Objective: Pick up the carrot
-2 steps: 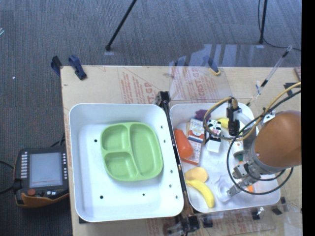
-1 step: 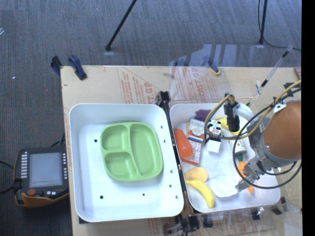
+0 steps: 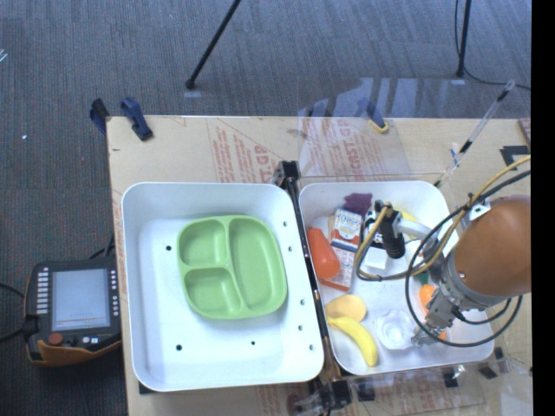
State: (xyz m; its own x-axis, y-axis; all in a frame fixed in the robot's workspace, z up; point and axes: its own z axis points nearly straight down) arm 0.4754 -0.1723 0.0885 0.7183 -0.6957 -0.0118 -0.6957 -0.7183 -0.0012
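A single fixed camera hangs above the brown cardboard-covered surface [image 3: 217, 146], looking down at a slant from a middling distance. The two shallow white plastic bins [image 3: 143, 232] lie side by side across the lower half; grey carpeted floor [image 3: 113, 42] fills the top. The grey-and-orange arm [image 3: 490, 250] enters from the right edge.

1. Divided plate [image 3: 232, 267] lies in the left bin [image 3: 147, 232]
2. Right bin [image 3: 416, 191] holds a banana [image 3: 357, 338] near its front, with a carton [image 3: 345, 237] behind it
3. Arm [image 3: 490, 250] hangs over the right bin's right side
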